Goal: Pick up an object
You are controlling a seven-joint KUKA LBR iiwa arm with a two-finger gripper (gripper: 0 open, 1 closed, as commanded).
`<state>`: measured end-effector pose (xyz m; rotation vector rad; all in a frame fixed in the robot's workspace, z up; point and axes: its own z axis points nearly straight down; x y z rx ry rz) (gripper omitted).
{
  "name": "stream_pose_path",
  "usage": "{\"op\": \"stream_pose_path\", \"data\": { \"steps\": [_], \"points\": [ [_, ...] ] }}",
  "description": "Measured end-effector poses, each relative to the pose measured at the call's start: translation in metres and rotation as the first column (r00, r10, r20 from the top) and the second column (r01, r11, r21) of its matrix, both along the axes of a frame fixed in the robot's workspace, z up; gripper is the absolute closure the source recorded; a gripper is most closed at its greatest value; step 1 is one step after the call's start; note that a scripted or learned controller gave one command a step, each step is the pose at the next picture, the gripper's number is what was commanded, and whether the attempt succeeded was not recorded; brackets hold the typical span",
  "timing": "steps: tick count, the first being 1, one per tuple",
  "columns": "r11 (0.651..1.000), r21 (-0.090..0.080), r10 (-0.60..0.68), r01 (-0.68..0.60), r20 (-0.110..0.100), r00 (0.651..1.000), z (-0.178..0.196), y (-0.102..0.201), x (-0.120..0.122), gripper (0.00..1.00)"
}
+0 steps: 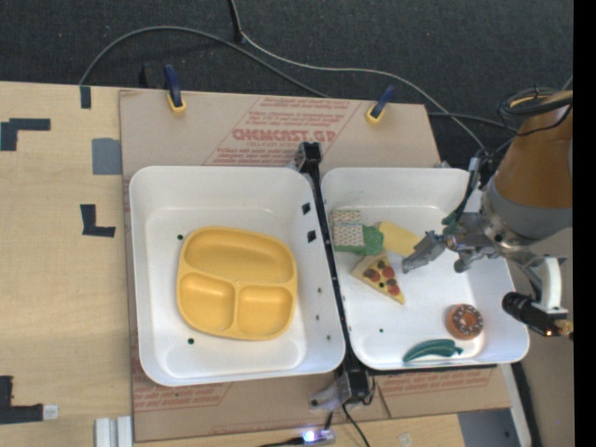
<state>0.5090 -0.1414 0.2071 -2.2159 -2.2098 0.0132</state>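
The right bin (410,182) holds a pizza slice (381,277), a yellow wedge (399,238), a green and patterned toy (354,233), a doughnut (464,321) and a green pepper (433,349). My gripper (440,254) hangs over the right half of this bin, just right of the yellow wedge and the pizza slice. Its two dark fingers (419,253) stand apart, open, with nothing between them. The grey wrist and orange band rise toward the right edge.
The left bin (149,203) bears a yellow three-compartment plate (237,281). A black divider clip (309,156) sits where the bins meet. Cables run across the dark floor behind the cardboard base (279,124).
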Motion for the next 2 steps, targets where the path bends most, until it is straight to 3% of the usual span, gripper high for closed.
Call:
{"op": "stream_pose_path", "data": {
  "steps": [1,2],
  "points": [
    [1.000,-0.002,0.004,-0.004,0.013,1.000,0.006,0.000,0.003,0.00],
    [1.000,-0.002,0.003,-0.003,0.009,1.000,-0.044,0.011,0.001,0.00]
  ]
}}
